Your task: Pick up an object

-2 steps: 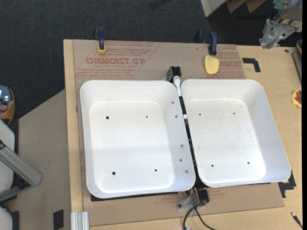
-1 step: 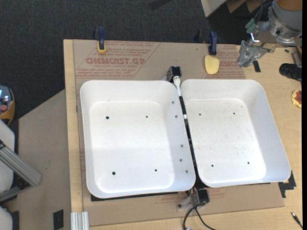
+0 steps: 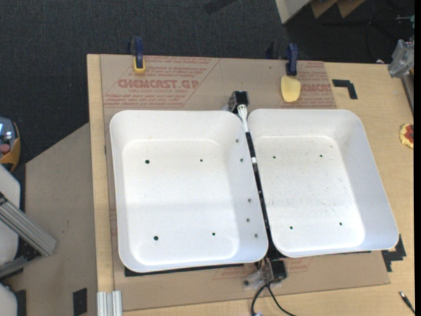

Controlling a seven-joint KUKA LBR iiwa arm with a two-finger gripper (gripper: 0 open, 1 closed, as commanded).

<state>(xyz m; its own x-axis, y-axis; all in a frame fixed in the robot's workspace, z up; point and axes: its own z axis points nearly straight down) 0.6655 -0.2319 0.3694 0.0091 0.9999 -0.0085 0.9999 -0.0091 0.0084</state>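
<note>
A small pale yellow object (image 3: 290, 89) lies on the brown board just behind the right bin (image 3: 368, 176), below a blue clamp (image 3: 291, 58). A red and yellow item (image 3: 407, 135) shows partly at the bench's right edge, outside the bins. The left bin (image 3: 125, 196) and the right bin sit side by side, their white floors showing only small dark dots.
A black cable strip (image 3: 253, 170) runs along the seam between the bins, with connectors at both ends. A second blue clamp (image 3: 137, 50) holds the board's far left edge. A grey metal part (image 3: 401, 56) pokes in at the upper right. Aluminium framing (image 3: 26, 226) stands at the left.
</note>
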